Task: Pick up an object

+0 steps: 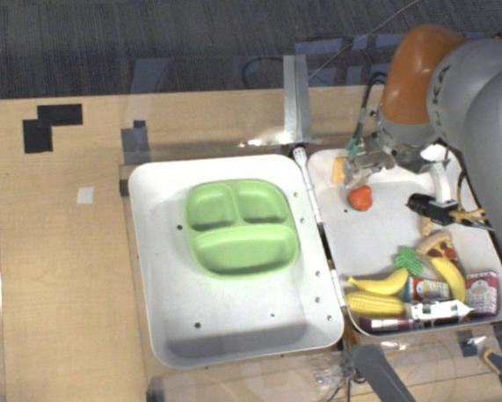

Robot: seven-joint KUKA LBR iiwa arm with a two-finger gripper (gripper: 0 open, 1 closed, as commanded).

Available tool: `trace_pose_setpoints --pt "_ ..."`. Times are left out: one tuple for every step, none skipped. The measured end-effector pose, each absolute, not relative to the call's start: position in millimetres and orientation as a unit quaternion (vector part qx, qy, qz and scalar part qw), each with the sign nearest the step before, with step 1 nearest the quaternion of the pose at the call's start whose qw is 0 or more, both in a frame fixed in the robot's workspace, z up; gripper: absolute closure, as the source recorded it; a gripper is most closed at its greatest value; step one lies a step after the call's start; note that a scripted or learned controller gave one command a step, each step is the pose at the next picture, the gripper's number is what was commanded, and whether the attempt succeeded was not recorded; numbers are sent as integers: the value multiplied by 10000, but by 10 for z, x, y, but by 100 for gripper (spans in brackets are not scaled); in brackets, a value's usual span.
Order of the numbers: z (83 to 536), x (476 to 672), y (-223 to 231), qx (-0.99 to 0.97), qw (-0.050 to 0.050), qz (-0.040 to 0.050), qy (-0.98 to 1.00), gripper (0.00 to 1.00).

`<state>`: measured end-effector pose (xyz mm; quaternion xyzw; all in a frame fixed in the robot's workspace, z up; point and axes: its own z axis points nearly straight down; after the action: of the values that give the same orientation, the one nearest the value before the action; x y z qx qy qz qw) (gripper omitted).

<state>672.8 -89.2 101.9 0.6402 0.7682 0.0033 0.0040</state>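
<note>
The green divided plate (239, 226) sits in the middle of the left bin (170, 327) and serves as the landmark here. To its right, across the shared rim, lies the right bin (370, 242), where the arm (452, 88) comes in from the right with its orange band uppermost. The gripper (360, 163) hangs over the far corner of that bin, up and to the right of the plate; whether its fingers are apart or together cannot be made out from this angle. Just below it a small red-orange fruit (360, 197) rests on the bin floor, level with the plate's upper half, and a small yellow piece (339, 170) lies beside the gripper. Farther right and nearer than the plate, a heap holds a banana (378, 283), an ear of corn (374, 303) and a red can (481, 293).
</note>
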Motion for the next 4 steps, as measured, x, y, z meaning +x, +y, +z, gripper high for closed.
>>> trace_pose_setpoints --pt "2194 6705 -297 6591 32 33 7521 100" --pt "2163 6210 -368 8731 5 10 4875 100" --pt "2307 5648 -622 7416 15 21 6708 100" --pt "2307 5647 -621 7417 14 19 6707 0"
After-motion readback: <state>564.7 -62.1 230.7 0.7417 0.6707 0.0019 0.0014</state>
